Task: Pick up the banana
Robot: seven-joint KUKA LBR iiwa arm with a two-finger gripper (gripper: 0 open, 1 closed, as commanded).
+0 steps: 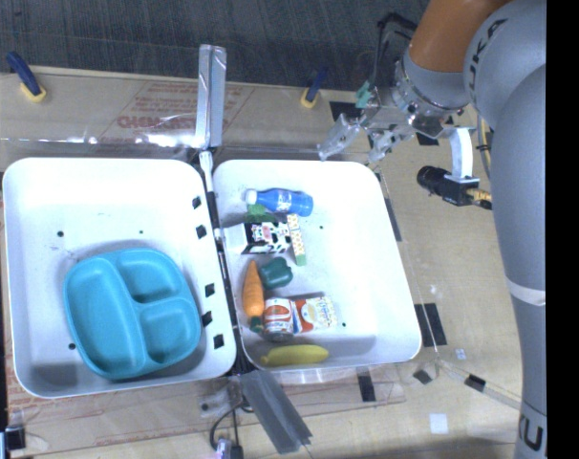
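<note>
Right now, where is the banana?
The banana lies in the right bin, against its near wall, just below the carrot and the small carton.

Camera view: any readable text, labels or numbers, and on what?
None can be read for sure.
Red print on the bench sheet behind the bins: mirrored or upside down, too blurred.
Blue bottle: label illegible.
Black-and-white carton: print too small.
Red-and-white package: graphics, no legible words.
Arm: dark letters on the casing, cut off and unreadable.
</note>
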